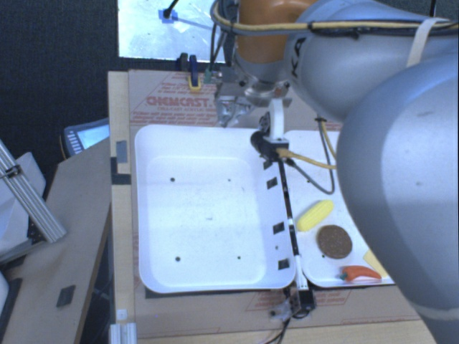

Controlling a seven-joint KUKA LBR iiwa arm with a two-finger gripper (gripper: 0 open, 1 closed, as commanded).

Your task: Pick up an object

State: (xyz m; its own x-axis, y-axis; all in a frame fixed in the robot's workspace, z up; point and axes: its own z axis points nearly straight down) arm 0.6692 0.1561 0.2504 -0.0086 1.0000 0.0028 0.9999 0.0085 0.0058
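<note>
The right white bin (310,189) holds a yellow corn-shaped piece (315,215), a round brown disc (335,241) and an orange carrot-like item (361,273); a yellow scrap (374,261) peeks from under the arm. The left white bin (193,213) shows only its bare floor. My gripper (229,110) hangs under the orange wrist band, above the far rim of the left bin, well away from the objects. The grey arm (387,120) covers much of the right bin.
A black strip with cables (283,206) runs along the divide between the bins. Blue and yellow clamps (191,71) sit on the cardboard sheet behind the bins. A tablet (86,136) and an aluminium rail (32,196) lie to the left of the bench.
</note>
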